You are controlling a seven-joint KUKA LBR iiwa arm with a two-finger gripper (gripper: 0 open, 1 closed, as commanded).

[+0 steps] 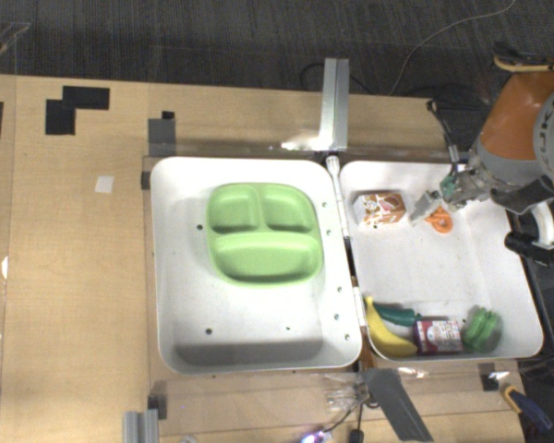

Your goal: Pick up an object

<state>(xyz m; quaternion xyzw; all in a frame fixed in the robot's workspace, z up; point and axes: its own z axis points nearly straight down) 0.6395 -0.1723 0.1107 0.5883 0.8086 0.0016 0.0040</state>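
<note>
My gripper (431,205) hangs low over the back of the right bin (462,275), reaching in from the right. A small orange object (440,221) lies right beneath its tip, touching or nearly touching it. A brown and white snack packet (380,209) lies just to the left of the gripper. Along the bin's front edge lie a yellow banana (386,332), a teal item (400,316), a dark red can (437,334) on its side and a green round object (484,327).
The left bin (180,275) holds a green divided plate (263,232). A metal post (335,104) stands behind the wall between the two bins. The arm's orange band (517,118) sits above the right bin's back right corner.
</note>
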